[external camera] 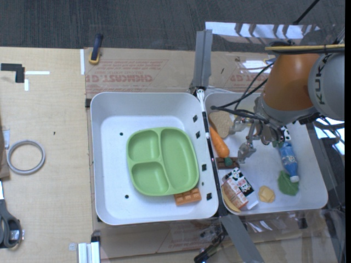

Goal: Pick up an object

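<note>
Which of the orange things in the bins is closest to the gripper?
The carrot, lying in the right bin just left of the gripper. The orange block sits in the left bin, tucked against the green plate, much farther away.

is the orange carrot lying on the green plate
No, the carrot lies in the right bin, while the green plate sits in the left bin.

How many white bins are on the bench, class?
2. The left bin holds a green divided plate; the right bin, beside it, sits under the gripper among small items.
</note>
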You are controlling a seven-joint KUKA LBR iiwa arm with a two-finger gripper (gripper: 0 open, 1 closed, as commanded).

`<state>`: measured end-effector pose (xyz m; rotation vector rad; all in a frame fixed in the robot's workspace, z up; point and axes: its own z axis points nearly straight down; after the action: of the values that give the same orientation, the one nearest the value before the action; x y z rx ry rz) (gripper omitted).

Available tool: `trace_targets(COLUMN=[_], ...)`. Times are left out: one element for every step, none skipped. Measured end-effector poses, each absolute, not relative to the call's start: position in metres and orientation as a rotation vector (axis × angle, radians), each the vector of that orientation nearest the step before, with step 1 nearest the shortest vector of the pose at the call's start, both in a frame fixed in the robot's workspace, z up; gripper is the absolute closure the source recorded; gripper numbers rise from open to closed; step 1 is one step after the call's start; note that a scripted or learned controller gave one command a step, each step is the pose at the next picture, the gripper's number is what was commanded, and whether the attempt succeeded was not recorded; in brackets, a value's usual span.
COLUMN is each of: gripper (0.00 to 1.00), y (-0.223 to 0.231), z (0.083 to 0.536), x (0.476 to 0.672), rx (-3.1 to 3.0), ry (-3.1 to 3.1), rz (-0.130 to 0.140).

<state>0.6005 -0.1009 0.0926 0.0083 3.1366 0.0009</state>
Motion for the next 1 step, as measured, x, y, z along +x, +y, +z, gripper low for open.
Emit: trace_targets(gripper=[0.00], y=[-0.2027], z=[0.0930], x=[0.5614], rx=[-0.151], ry=[3.134], rz=[-0.002])
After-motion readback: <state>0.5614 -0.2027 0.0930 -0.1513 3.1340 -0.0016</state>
